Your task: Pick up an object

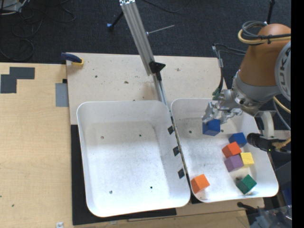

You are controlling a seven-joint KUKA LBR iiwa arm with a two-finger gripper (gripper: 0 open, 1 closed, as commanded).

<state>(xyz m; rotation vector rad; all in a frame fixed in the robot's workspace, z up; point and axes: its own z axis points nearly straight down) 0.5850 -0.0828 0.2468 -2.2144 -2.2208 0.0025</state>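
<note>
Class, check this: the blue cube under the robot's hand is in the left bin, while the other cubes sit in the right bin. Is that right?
Not quite. In the camera view, the blue cube under the hand is over the right bin, not the left one. The other cubes do sit in the right bin.

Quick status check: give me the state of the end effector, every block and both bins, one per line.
End effector: over right bin, blue block at its tip.
Second blue block: resting in right bin.
Red block: resting, touching purple block.
Yellow block: resting.
Green block: tilted.
Orange block: near bin's front-left corner.
Right bin: holds blocks.
Left bin: speckled floor.
</note>
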